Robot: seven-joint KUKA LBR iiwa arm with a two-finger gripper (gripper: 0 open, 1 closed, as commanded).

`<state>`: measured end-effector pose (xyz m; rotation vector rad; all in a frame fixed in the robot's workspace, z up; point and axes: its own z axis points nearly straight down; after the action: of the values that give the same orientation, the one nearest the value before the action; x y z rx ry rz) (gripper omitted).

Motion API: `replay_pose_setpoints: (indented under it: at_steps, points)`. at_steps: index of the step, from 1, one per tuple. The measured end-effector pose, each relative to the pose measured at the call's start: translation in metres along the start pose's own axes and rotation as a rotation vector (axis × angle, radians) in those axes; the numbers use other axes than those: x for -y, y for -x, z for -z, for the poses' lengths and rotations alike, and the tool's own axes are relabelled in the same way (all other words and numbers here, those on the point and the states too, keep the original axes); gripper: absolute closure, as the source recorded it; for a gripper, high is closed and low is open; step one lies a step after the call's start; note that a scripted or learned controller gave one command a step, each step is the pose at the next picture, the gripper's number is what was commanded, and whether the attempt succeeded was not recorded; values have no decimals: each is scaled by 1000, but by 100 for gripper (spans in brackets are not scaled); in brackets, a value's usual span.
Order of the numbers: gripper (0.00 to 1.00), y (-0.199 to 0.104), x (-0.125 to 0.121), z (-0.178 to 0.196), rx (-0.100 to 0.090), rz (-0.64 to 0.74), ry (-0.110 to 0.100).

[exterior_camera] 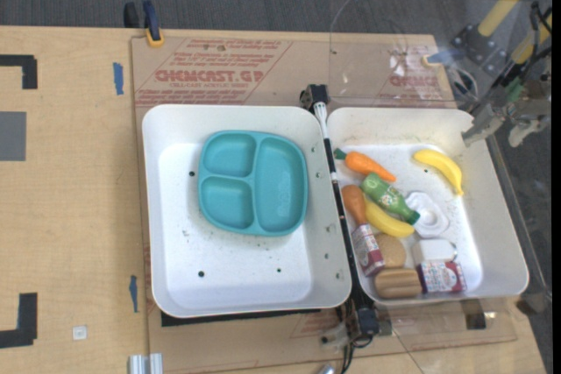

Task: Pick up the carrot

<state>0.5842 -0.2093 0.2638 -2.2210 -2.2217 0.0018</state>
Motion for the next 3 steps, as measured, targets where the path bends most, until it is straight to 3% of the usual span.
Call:
replay_pose_setpoints:
  at_steps: [1, 2, 3]
  points:
    - [0, -24, -14, -137, -4, -233, -10]
    - [0, -90, -16, -169, 12, -535, 16]
    - [0, -115, -35, -176, 3, -648, 9]
